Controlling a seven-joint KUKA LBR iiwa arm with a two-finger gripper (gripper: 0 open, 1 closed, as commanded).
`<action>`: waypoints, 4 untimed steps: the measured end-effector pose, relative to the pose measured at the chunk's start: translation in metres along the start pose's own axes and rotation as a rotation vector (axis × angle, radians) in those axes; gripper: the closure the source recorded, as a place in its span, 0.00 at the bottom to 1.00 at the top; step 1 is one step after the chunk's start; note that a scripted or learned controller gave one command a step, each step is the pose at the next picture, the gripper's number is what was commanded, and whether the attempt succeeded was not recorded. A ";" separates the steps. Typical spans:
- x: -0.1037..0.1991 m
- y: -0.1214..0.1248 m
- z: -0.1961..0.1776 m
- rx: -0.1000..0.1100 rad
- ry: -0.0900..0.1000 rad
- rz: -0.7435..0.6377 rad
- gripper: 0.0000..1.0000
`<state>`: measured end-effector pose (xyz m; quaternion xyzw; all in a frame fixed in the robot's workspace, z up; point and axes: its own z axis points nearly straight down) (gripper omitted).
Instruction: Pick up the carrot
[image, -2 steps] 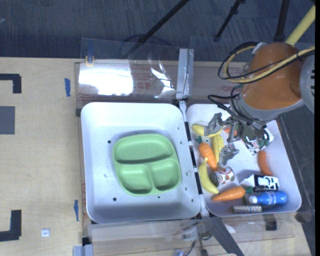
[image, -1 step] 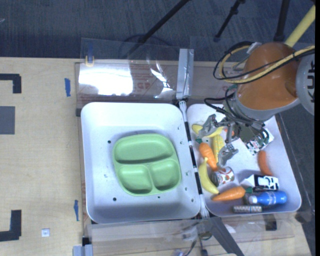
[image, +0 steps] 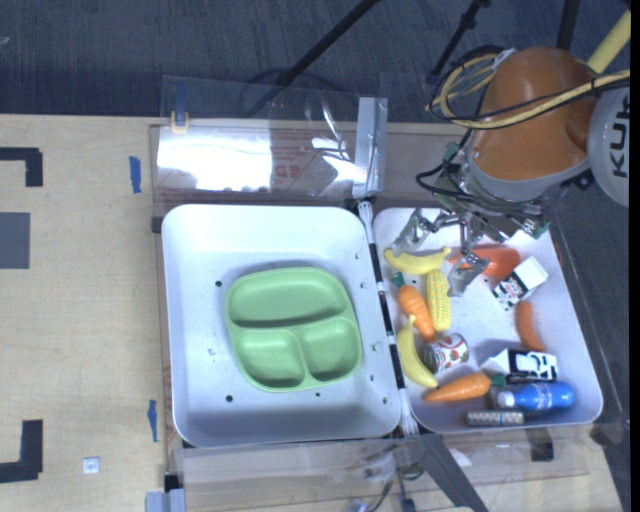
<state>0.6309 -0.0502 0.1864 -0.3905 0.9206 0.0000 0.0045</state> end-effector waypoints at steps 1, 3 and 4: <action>-0.011 0.057 0.001 -0.005 0.003 -0.365 0.00; -0.038 -0.014 0.001 -0.007 0.000 -1.029 0.00; 0.021 0.050 -0.002 -0.009 0.001 -1.217 0.00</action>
